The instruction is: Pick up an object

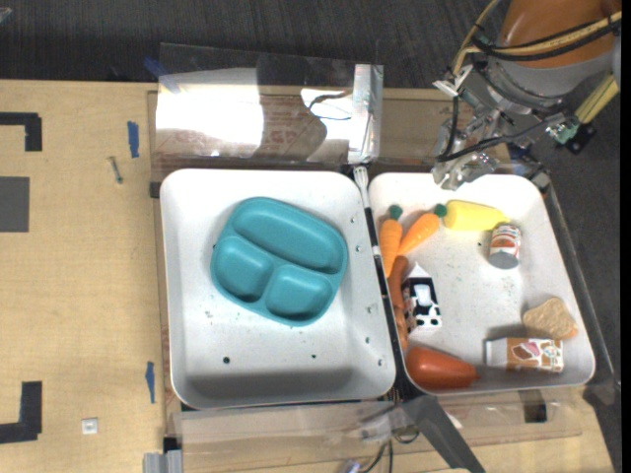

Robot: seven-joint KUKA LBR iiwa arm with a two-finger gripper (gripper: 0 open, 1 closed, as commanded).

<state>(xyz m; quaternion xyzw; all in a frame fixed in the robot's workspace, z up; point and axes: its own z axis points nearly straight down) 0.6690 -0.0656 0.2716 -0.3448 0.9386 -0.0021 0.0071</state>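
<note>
the end effector (465, 168) hovers over the far rim of the right bin (567, 294) — grip state: cannot tell. inside that bin, a yellow lemon (471, 215) lies nearest it, beside two carrots (406, 236) — a small can (504, 244) close by.

Arm (557, 13) cropped by top edge; gripper (463, 170) finger state indiscernible among cables; can (504, 244) label unreadable.

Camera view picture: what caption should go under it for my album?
Robot gripper hovers over the right bin of toy food beside a teal tray.
</note>
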